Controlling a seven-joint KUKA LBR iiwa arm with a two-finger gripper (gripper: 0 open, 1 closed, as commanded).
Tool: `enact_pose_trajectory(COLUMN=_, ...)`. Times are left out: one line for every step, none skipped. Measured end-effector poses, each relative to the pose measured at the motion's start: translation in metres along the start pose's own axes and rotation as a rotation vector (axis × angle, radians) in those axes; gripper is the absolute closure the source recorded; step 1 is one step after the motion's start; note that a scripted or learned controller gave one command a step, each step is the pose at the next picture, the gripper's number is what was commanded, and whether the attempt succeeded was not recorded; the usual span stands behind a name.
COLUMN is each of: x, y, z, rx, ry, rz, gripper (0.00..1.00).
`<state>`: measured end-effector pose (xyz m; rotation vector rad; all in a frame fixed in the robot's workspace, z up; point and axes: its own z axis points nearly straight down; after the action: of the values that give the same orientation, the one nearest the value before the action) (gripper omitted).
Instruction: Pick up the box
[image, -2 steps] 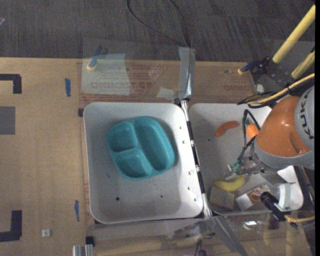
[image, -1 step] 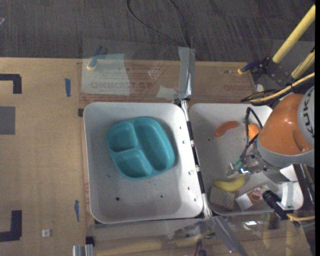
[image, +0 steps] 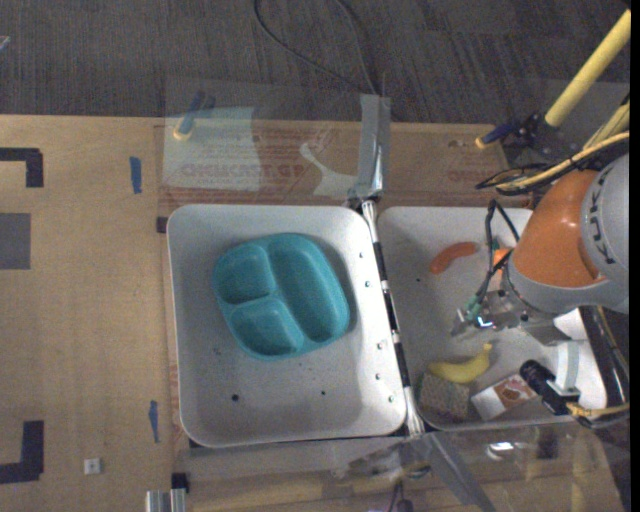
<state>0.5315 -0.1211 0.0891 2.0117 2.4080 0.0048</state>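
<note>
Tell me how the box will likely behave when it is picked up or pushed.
The box looks small and like cardboard, so it is probably light and fairly stiff, though hard squeezing might dent it. It lies flat, so it should slide rather than roll. Pushed, it may jam against the near bin wall.

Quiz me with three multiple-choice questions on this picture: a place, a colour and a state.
1. Which colour is the plate? A red; B teal; C white.
2. Where does the banana lie? A on the plate; B on the bench; C in the bin with the box.
3. The box is: A lying in its bin; B lifted in the air; C on the plate.
Answers: 1 B, it is teal. 2 C, banana and box share one bin. 3 A, it rests on the bin floor, apart from the gripper.
</note>
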Motion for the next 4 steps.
enact_pose_trajectory(x=-0.002, y=0.001, z=-0.01, rx=-0.002, ry=-0.002, rz=0.002, gripper=1.0)
enact_pose_trajectory(x=-0.002, y=0.001, z=-0.01, rx=-0.002, ry=-0.002, rz=0.002, gripper=0.0)
enact_pose_trajectory(x=-0.004, y=-0.021, z=0.0, rx=-0.004, ry=0.002, rz=0.219, gripper=0.0)
enact_pose_trajectory(x=-0.005, y=-0.02, z=-0.01, rx=-0.007, ry=-0.001, rz=0.22, gripper=1.0)
